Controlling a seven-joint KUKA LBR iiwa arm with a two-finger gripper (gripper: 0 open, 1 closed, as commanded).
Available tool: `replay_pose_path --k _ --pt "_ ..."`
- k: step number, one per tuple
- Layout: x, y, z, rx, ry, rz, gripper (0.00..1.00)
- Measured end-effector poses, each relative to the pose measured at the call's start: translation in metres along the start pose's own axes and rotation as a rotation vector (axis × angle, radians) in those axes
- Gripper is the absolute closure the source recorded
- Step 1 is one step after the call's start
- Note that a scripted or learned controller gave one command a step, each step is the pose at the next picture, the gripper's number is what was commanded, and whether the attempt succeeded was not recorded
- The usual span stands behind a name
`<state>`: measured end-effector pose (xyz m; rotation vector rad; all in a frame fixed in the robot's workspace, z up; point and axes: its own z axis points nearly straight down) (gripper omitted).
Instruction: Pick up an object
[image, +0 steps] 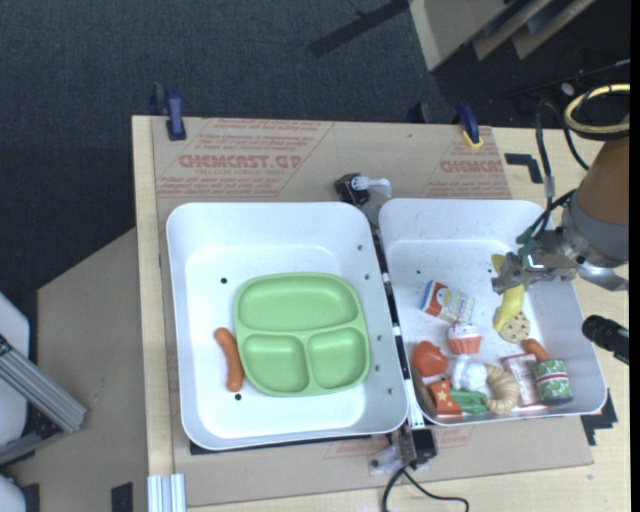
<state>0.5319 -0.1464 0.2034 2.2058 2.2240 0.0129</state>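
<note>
— Where is the pincer (522, 268) right now?

— At the right of the frame, low over the right bin (440, 225), near its right wall. The grey arm (600, 215) comes in from the right edge with its orange band just above.

— Is it wide, narrow, holding something?

— I cannot tell. The tip is a dark tangle of metal, and how it is set is not readable. It sits just above a yellow banana (510, 300), close to or touching its upper end, but nothing shows clearly clamped.

— What else lies in that bin?

— Just below the banana is a round cookie (516, 326). Toward the middle, a small white carton (438, 298) and a cupcake (463, 340). Along the lower edge sits a crowd: a red tomato (429, 358), a croissant (501, 388), a small can (551, 381), all close together.

— And the left bin (200, 240)?

— A green divided plate (300, 333) lies in its middle, with an orange hot dog (230, 358) just beside its left edge.

— What carries the bins?

— A brown board surface (250, 160) with red lettering, held by clamps at the upper corners.
</note>
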Motion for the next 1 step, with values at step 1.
replay_pose_path --k 1 --pt "0.0794 0.0344 -0.0061 0.007 0.002 -0.002 1.0"
